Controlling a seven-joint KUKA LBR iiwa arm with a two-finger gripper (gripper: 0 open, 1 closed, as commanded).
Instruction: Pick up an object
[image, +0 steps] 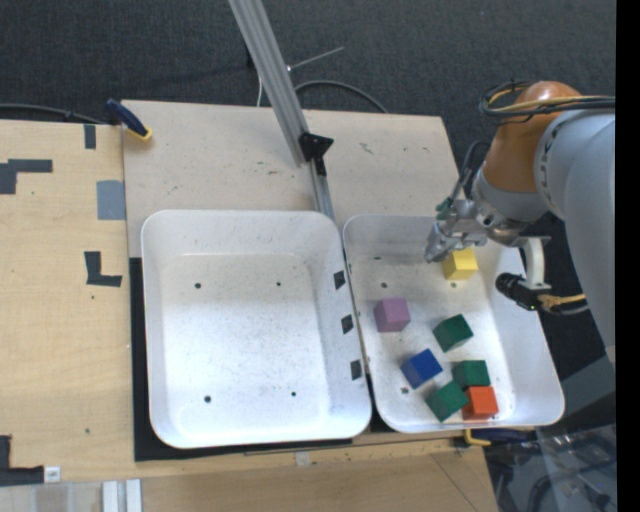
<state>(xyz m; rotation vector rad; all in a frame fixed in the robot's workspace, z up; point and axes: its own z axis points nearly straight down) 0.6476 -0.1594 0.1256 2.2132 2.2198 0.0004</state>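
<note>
Bins: two shallow white ones side by side, the left bin (245, 330) bare inside but for dark specks, the right bin (530, 385) holding all the blocks.
Blocks: seven in all. One yellow block (461, 264), one purple block (392, 314), one blue block (421, 367), one orange block (481, 401), three green blocks (454, 331) (471, 373) (447, 400).
Arm: one grey arm (560, 165) with an orange band, reaching in from the right over the right bin's far end.
Table: a pale wooden table (60, 330) with dark and grey tape marks on its left part; a black mat edges the bins underneath.
Room: dark carpet beyond the table, a slanted metal rail (272, 70) crossing down to the gap between the bins, black cables lying near it, a blue and yellow tool (128, 119) at the far left corner of the board.
Jaws: the gripper (444, 247) hangs just left of the yellow block's top edge; whether the jaws are apart or together cannot be told.
Yellow block: at the far end of the right bin, touching or just beside the jaws' tip, not visibly between them, well apart from the other six.
</note>
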